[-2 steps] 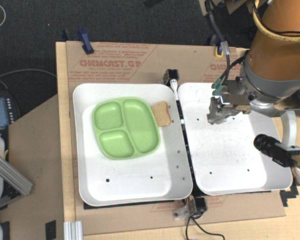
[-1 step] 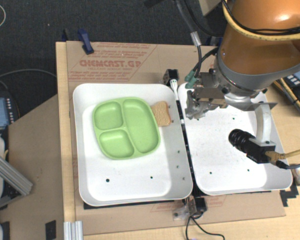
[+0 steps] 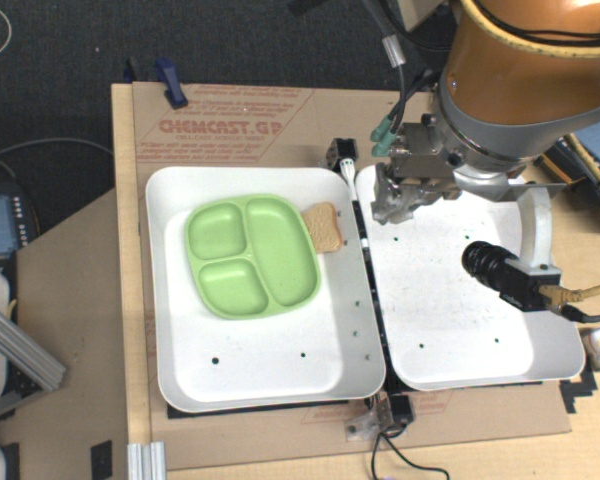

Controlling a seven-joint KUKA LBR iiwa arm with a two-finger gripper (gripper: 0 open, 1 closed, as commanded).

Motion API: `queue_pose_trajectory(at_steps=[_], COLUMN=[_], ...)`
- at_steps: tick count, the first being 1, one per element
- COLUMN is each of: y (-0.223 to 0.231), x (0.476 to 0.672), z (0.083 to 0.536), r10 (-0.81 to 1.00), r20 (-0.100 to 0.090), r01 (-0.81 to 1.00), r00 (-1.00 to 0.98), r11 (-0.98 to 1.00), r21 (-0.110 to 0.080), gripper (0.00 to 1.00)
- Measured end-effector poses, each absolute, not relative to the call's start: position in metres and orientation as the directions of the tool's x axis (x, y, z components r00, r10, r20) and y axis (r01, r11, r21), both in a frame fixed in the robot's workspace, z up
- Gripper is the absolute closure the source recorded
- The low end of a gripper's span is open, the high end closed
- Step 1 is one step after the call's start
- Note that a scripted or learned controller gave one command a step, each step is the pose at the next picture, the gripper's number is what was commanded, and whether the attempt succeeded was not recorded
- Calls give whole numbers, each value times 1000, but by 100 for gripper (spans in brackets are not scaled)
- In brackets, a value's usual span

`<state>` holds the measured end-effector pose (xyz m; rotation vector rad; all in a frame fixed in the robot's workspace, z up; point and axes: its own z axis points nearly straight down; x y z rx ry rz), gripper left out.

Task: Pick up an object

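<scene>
Hanging over the right bin [image 3: 450,313], the gripper [image 3: 388,206] sits above that bin's 10 o'clock corner, close to the seam where the two white bins meet, and nothing can be seen in it. Its tip is small and partly lost against the white floor, so I cannot tell whether it is open or closed. The grey arm [image 3: 510,118] with its orange band [image 3: 540,28] fills the scene's 1 o'clock area and comes down towards the gripper from there. In the left bin [image 3: 250,368] a light green divided plate [image 3: 250,258] with three compartments lies flat in the upper half, roughly at the bin's 12 o'clock. A tan cracker [image 3: 324,227], a small rectangular piece, lies at the plate's 2 o'clock, touching or slightly overlapping its rim, near the bin's right wall. From the gripper the tan cracker is at about 8 o'clock, just across the seam, and the two are apart. Both bins rest on a cardboard sheet [image 3: 220,123] with red printing, visible past the left bin at 12 o'clock. A blue clip [image 3: 170,84] sits at the sheet's 11 o'clock corner. A small black clamp [image 3: 341,153] stands at the top end of the seam between the bins, at the gripper's 10 o'clock and near it.
</scene>
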<state>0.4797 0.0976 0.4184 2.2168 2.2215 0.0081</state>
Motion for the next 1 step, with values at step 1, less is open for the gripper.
queue_pose_trajectory(at_steps=[1], y=[69], x=[480], z=[449], r10=[1000], r20=[0], r01=[1000], r00=[3], r11=[-3], r21=[6], gripper=[100])
